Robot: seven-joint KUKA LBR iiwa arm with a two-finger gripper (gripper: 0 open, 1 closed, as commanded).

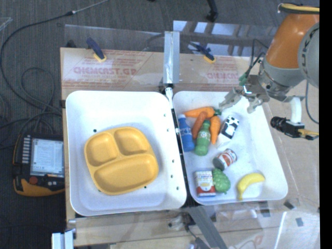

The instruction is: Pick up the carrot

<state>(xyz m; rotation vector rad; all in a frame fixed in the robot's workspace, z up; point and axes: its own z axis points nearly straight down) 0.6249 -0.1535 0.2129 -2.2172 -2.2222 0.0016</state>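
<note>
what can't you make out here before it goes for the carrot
- Arm: cut off by the camera view's top and right edges.
- Carrots: several orange pieces overlap; the count is unclear.
- Can label: too small to read.
- Gripper: blurred and small, so the finger state is unclear.

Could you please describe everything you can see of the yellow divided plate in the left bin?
The yellow divided plate is a rounded, glossy tray that looks like plastic, with three compartments: two smaller ones along its far side and one long one along its near side. It lies flat and slightly rotated on the floor of the left bin, roughly central. Nothing rests in it, and nothing but the bin touches it.
</note>
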